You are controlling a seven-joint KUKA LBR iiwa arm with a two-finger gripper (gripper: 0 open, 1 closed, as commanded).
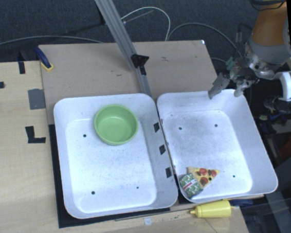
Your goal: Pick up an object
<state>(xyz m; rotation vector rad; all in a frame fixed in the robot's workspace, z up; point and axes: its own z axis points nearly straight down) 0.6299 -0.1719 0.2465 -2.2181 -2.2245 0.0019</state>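
A green bowl point(116, 123) sits upright in the left bin point(71, 147), toward its back. A small printed packet with red, yellow and green colours point(197, 179) lies at the front left corner of the right bin point(241, 144). My gripper point(227, 88) hangs over the back right rim of the right bin, far from both objects. Its two fingers point(215, 89) are spread apart, open, with nothing between them.
A yellow bottle point(213, 209) lies on the bench just in front of the right bin. A grey metal pole point(121, 35) slants up from behind the bins' shared edge. Cables run across the back of the bench.
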